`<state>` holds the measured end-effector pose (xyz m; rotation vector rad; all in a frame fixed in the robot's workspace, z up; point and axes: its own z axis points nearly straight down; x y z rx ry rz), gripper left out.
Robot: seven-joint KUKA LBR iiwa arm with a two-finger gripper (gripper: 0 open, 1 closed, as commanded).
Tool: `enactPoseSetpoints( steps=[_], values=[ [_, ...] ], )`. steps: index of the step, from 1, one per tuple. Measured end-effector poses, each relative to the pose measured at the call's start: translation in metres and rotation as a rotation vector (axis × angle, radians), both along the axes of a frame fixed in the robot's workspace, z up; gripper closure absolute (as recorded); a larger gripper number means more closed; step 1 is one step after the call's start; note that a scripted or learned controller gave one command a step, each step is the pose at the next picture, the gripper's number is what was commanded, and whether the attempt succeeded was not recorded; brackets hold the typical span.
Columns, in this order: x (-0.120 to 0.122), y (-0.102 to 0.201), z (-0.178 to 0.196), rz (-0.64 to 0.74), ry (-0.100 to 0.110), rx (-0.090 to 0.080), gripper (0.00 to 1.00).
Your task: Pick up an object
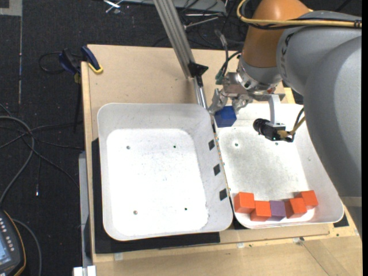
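Note:
A blue block [225, 117] hangs at the far left corner of the right bin [270, 165], just over the rim shared with the left bin [152, 171]. My gripper [226, 109] comes down on it from above, with its fingers shut on the block's sides. Along the right bin's front edge lies a row of blocks: orange ones [245, 202] and a purple one [278, 209] in the middle of them.
A slanted metal rail [175, 33] runs down from the back to the bins' shared far corner, close to the gripper. A blue and yellow clamp [87, 59] lies at the bench's far left. The arm's bulk covers the right bin's right side.

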<state>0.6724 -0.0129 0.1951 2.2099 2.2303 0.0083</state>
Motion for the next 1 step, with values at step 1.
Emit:
enactPoseSetpoints(
  steps=[1],
  values=[
    [0.0062,0.0405,0.0411,-0.002,-0.001,-0.001,1.0]
  ],
)
